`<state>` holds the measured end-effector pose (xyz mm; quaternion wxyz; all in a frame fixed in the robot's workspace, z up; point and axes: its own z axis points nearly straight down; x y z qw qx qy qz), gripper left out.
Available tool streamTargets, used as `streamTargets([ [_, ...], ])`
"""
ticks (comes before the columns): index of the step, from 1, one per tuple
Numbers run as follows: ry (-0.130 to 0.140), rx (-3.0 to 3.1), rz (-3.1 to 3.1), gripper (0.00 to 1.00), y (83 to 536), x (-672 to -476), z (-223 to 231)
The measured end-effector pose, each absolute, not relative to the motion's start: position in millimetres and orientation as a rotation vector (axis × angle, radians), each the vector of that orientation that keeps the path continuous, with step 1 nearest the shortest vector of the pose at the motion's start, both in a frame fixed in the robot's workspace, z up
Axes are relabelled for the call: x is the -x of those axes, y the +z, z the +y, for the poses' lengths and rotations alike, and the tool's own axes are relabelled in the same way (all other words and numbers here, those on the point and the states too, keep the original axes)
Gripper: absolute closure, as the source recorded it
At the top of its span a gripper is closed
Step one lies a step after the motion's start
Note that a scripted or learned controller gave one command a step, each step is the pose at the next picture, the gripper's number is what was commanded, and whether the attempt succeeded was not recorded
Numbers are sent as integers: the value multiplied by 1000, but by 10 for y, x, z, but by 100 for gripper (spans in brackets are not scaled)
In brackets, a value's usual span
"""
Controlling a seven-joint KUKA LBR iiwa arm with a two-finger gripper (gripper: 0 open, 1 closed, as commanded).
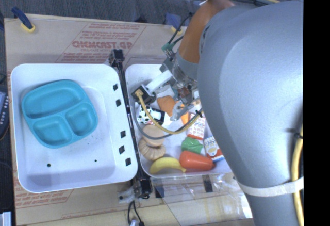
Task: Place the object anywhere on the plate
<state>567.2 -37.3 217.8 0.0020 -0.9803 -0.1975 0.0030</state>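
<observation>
Plate (58, 112) sits in the left bin (20, 171); arm (247, 91) bends over the right bin (133, 76), grip state unclear.

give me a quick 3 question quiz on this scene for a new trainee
1. True or false: the blue plate lies in the left bin.
2. Which lies nearest the front rim of the right bin? A) the banana B) the blue plate C) the orange band
3. Fill in: the plate has ___ compartments.

Key:
1. True.
2. A. The banana lies beside the red pepper at the front of that bin.
3. Three. The gripper is over the right bin's toys, with nothing on the plate.
</observation>
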Motion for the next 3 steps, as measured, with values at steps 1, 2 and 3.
streamTargets([
  [1,9,3076,-620,0,2178,-5672,-373],
  [2,9,3076,-620,0,2178,-5672,-373],
  [3,9,3076,-620,0,2178,-5672,-373],
])
